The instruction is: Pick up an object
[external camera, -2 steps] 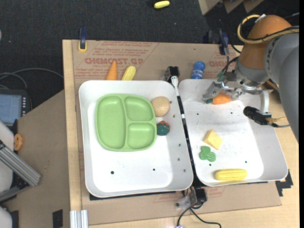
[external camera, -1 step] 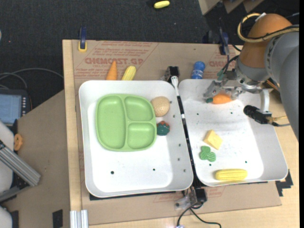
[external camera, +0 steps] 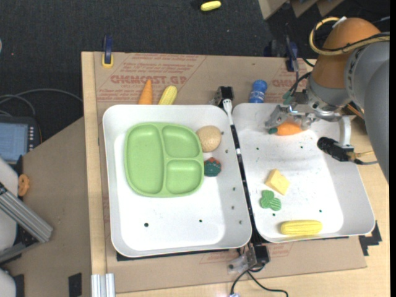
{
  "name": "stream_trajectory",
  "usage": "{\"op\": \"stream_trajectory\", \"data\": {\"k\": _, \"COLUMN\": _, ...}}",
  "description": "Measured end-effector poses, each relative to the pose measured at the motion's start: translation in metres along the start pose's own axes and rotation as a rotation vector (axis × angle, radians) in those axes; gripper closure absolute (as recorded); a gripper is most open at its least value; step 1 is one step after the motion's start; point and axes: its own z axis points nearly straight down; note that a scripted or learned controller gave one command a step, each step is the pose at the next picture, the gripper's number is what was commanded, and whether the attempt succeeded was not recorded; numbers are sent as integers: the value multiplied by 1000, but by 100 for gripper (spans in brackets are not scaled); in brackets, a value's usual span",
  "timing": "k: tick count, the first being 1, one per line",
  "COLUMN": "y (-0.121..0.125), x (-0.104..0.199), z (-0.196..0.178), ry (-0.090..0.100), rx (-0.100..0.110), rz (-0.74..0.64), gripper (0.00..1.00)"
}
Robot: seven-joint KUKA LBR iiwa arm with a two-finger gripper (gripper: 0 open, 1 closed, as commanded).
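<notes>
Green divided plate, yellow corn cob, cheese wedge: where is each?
Green divided plate (external camera: pixel 143 156), camera view, its large left compartment.
Yellow corn cob (external camera: pixel 301 228), camera view, mid-length.
Cheese wedge (external camera: pixel 278 181), camera view, top face.

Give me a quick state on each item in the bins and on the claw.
claw: low in the right bin's far corner, over the orange piece
orange piece: under the claw
yellow block: loose
green piece: loose
corn cob: lying flat
green divided plate: upright, left bin

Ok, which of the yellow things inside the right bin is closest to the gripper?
The yellow cheese wedge in the middle of the right bin. The corn cob lies farther from the gripper, along the bin's near edge.
</notes>
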Motion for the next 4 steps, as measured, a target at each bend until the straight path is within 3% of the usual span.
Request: {"op": "stream_trajectory", "data": {"k": 4, "y": 0, "x": 0, "z": 0, "ry": -1, "rx": -1, "rz": 0, "gripper": 0}}
